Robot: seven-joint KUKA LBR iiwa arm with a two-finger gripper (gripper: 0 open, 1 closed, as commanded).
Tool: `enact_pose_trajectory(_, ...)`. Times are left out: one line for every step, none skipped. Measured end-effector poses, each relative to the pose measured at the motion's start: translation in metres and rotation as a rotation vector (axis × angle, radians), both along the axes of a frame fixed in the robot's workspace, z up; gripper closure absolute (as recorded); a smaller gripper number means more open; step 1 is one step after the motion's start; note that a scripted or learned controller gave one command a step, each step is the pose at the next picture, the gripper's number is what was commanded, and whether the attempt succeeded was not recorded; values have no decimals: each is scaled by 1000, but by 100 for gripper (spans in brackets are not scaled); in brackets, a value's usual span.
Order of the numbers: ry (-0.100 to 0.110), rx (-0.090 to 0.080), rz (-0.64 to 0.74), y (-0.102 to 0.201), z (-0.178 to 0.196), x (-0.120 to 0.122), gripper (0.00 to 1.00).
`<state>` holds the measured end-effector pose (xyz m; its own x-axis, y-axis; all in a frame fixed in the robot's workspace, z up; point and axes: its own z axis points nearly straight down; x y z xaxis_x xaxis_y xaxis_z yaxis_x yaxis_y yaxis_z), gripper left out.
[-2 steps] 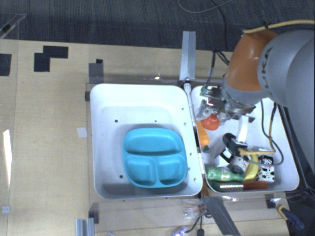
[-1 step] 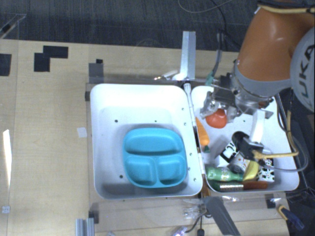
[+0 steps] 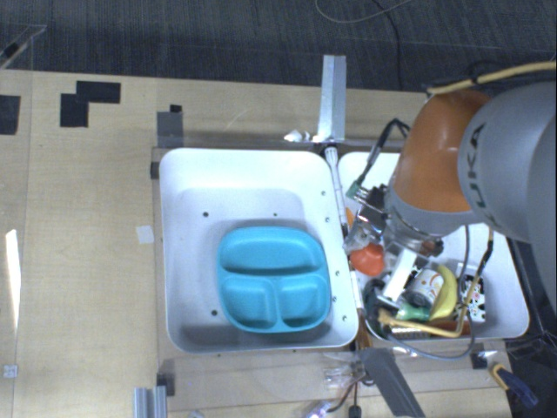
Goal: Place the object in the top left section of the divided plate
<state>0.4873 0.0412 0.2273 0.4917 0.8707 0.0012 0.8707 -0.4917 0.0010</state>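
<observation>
The plate [image 3: 274, 277] is laid flat in the left bin [image 3: 191, 198], toward its near edge, with the one wide section turned to the far edge and the two small sections to the near edge. All three sections are left bare, so nothing has yet been delivered. Which section is meant by "top left" cannot be settled from this layout.

The loose things are kept in the right bin [image 3: 512, 313], crowded into its near left corner. An orange object [image 3: 369, 258] is seen against the bin's left edge, with a can [image 3: 425, 287] and a banana [image 3: 449, 287] lying closer to the near edge. The arm [image 3: 470, 155] is lowered over this pile, presumably so that one item can be picked for the plate.

The claw [image 3: 385, 266] is placed just beside the orange object, which is judged to be the thing to be moved. Much of the claw is covered by the wrist above it, so how far open it is cannot be told. No grasp on anything can be confirmed.
</observation>
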Motion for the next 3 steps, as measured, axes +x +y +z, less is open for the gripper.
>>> enact_pose_trajectory(0, 0, 338, -29, -42, 0, 100)
enact_pose_trajectory(-4, -1, 246, -63, 4, 1, 100)
enact_pose_trajectory(-4, -1, 246, -63, 4, 1, 0)
